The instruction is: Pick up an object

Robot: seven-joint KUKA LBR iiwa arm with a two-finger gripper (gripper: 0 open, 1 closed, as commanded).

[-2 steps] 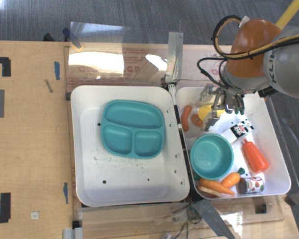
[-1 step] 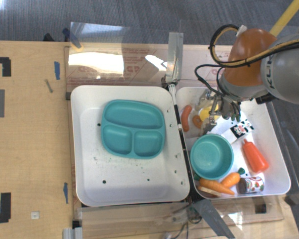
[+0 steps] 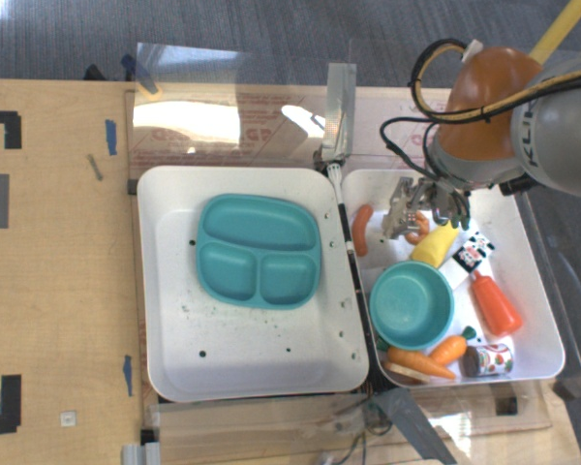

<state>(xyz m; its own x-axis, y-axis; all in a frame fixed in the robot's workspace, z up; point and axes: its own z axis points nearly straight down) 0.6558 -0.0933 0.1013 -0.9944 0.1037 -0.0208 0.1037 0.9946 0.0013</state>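
Wooden bench (image 3: 48, 289) at the far left, bare but for black marks and bits of blue tape. Next, left bin (image 3: 165, 356), shallow and white, speckled with small dark spots, holding a teal divided plate (image 3: 259, 250) that lies flat toward its far half. Beyond the bins, a clear plastic sheet (image 3: 189, 114) and an upright metal post (image 3: 338, 105) at the divider between them.

Right bin (image 3: 540, 327) crowded. Against its left wall, a small orange-red sausage-shaped piece (image 3: 361, 229). Toward the near side, a teal bowl (image 3: 411, 303), upright and open. Just near of the bowl, two carrots (image 3: 428, 360) lying by the front rim, and right of them a small patterned can (image 3: 490, 358) on its side. Right of the bowl, an orange bottle (image 3: 494, 303) lying tilted, and farther back a little black-and-white checked block (image 3: 473, 253). A yellow object (image 3: 434, 247) resting just beyond the bowl's far rim.

Gripper (image 3: 412, 219) low in the far part of the right bin, just left of the yellow object and over something orange; cannot tell whether spread or pressed together, nor whether anything is pinched. Grey arm (image 3: 552, 148) with orange band (image 3: 486, 100) and black cables coming in from the right.
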